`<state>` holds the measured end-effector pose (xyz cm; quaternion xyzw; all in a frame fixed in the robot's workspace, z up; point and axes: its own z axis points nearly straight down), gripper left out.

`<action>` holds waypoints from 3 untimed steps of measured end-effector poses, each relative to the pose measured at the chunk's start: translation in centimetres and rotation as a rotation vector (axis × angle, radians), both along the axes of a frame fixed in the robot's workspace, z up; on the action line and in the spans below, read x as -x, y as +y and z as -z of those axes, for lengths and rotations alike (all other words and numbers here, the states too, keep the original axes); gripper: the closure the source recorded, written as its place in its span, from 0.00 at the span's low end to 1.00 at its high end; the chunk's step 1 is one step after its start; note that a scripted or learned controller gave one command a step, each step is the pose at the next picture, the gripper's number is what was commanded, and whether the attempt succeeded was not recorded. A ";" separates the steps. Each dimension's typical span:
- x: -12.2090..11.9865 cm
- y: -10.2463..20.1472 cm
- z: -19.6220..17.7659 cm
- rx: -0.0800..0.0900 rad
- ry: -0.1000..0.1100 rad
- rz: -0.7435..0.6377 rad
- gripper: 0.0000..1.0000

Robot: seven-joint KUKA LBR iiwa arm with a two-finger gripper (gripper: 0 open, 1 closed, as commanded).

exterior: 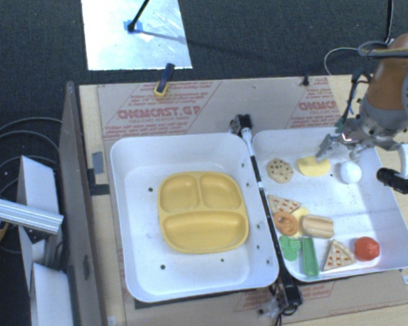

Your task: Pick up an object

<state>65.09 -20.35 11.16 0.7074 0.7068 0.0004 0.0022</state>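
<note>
The right bin [387,211] holds several toy foods: a chocolate-chip cookie [280,170], a yellow wedge [314,166], a white ball [349,172], a pizza slice [284,204], an orange ring [287,223], a bread roll [318,226], two green pieces [301,251], a triangular slice [336,255] and a red tomato [366,248]. My gripper [342,148] hangs over the bin's back right part, just above and between the yellow wedge and the white ball. It is open, its fingers spread, with nothing between them.
In the left bin [133,199] lies a yellow divided plate [202,211]. A black-and-white rod [255,169] runs along the seam between the bins. The arm [391,88] comes in from the right above the bin's back corner.
</note>
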 end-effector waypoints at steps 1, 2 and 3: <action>-1.9 4.2 2.8 -0.003 0.001 -0.009 0.00; -2.0 4.0 1.4 -0.001 -0.004 -0.008 1.00; -2.0 4.0 1.5 -0.001 -0.004 -0.008 0.00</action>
